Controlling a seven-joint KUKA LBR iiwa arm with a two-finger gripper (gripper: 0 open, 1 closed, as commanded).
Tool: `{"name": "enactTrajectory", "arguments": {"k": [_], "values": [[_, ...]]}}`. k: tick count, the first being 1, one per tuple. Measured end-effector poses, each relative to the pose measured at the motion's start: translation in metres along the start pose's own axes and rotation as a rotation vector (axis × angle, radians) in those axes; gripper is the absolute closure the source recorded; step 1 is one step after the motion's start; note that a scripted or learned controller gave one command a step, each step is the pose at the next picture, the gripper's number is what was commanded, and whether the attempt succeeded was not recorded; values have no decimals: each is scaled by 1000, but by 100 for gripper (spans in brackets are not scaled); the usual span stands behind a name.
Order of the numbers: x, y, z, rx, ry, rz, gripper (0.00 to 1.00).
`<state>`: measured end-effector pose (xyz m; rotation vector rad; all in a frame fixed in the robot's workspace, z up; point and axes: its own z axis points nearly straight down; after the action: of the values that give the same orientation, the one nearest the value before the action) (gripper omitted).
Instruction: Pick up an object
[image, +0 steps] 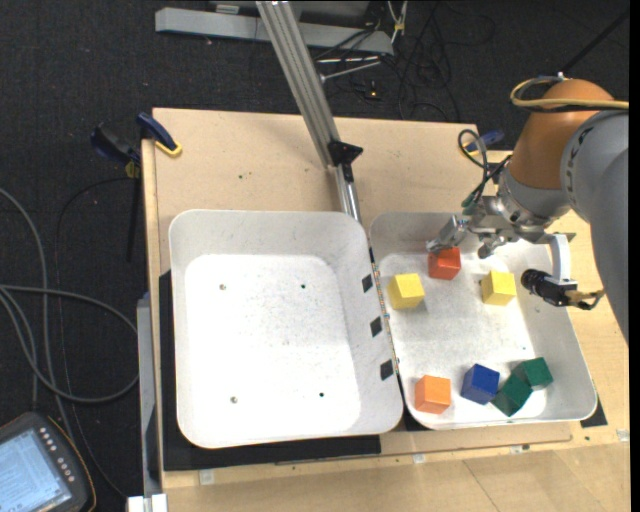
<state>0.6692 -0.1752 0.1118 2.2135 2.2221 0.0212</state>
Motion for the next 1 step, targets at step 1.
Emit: {"name": "enactTrajectory", "arguments": {"k": [1], "values": [[-2, 3, -16, -13, -9, -2, 100]]}}
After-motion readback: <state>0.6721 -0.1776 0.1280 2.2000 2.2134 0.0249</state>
